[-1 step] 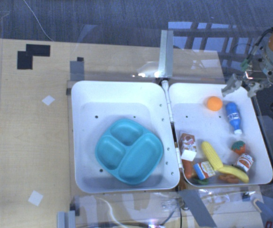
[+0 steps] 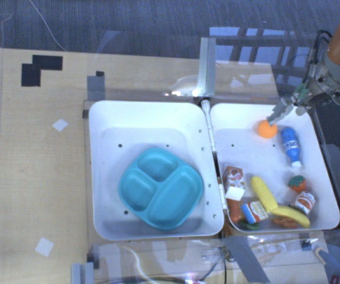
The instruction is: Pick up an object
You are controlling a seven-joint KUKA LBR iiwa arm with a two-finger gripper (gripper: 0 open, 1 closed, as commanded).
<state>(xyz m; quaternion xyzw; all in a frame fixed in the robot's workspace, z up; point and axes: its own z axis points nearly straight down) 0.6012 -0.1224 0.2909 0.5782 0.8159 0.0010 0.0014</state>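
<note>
Arm parked over the far corner of the right bin, nothing visibly grabbed.

The gripper sits right above the orange ball; honestly can't tell how wide it's open, and I see nothing clamped in it. Just nearer the camera than the tip lies a blue bottle, and well past that, at the near edge, a corn cob, banana and small packets. Far to the gripper's left, the other white bin has a teal divided plate. Light wood bench with black tape marks, grey-blue carpet beyond.
</note>
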